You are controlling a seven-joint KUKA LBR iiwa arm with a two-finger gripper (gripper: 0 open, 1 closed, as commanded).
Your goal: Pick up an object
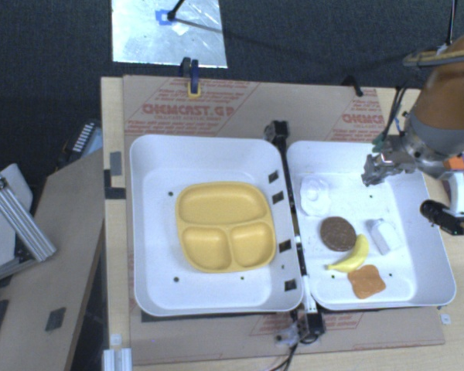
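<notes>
Gripper of mine hangs over the upper right part of the right bin, above bare white floor and holding nothing that I can see; how far it is spread I cannot tell from this slanted view. Candidates lie well below and left of it in that bin: a brown round disc, a yellow banana touching the disc's lower right edge, an orange toast-shaped slab just beneath the banana, a small pale block to the banana's right, and a clear cup-like piece nearer the divider. All 5 look like light plastic toys, stiff and somewhat slick, I judge. Banana seems the best bet: its curved body rises off the floor and is narrow enough to pinch across the middle, though the disc crowds one side. Disc and slab lie flat and would give my tips little edge. Left bin holds a yellow 3-compartment tray, too broad to grasp except by its rim.
</notes>
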